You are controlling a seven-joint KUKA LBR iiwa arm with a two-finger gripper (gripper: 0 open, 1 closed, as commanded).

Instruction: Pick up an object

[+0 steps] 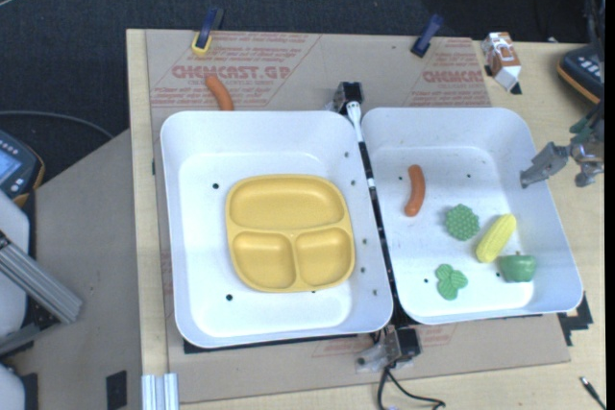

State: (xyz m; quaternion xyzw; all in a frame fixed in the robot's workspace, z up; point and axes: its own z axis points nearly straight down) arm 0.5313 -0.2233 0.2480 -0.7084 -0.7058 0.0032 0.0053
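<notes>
Five toys (414, 190) lie left of the gripper (555, 163) (grip state cannot be told), so neighbouring corn (495, 237) and pepper (517, 268) could be nudged.

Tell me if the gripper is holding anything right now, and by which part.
Nothing is held. The gripper sits at the right bin's right rim, apart from the hot dog, corn and green toys, with nothing between its fingers.

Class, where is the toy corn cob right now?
In the right bin, the corn cob lies between the green bumpy ball and green pepper.
</notes>
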